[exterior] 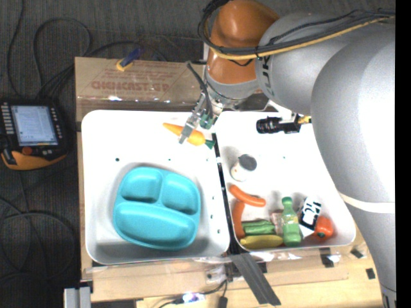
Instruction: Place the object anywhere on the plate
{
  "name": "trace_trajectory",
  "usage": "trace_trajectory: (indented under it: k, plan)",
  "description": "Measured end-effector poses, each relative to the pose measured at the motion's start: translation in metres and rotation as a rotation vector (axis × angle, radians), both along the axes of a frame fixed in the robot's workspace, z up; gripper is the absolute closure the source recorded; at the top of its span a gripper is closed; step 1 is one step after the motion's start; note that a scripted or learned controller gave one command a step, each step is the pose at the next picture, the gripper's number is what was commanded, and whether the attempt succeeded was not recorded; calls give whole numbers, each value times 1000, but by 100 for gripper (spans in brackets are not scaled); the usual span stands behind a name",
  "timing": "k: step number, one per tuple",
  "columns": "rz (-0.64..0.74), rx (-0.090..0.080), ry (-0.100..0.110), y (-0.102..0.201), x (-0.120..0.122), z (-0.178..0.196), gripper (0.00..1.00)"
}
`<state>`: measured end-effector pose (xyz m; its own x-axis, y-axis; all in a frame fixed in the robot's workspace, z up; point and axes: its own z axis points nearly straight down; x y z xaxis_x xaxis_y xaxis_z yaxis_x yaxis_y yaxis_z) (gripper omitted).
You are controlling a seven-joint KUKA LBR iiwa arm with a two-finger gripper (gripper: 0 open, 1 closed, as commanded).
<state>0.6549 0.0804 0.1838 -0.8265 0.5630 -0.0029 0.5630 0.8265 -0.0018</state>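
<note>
Apparently the jaws (192,130) were down over a small carrot-like toy (174,129), orange with a green tip, lying near the far edge of the left bin (96,172). The toy's orange body stuck out to the left of the fingers and its green end to their right, just beside the wall between the two bins. Whether the fingers were closed on it or merely resting above it could not be told; their gap was too small and dark to be read.

The toy was judged to be light, stiff plastic, smooth and somewhat slippery, with a taper that could let it squirt out of a pinch. A hold across the thicker middle of the body was judged safer than one at the thin tip or the leafy end.

The arm was seen reaching in from the right, its orange band above the wrist and the wrist tilted so that the fingers pointed down and slightly leftward. The turquoise plate (156,205), with three compartments, lay well below and left of the jaws, in the near half of the same bin. Other toy foods (270,226) were heaped in the right bin (289,153), below and right of the jaws.
</note>
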Motion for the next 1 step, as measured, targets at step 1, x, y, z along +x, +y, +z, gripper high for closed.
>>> trace_trajectory:
  k: [1]
  plan:
    - [-105, 4, 4, 44, -84, -56, 100]
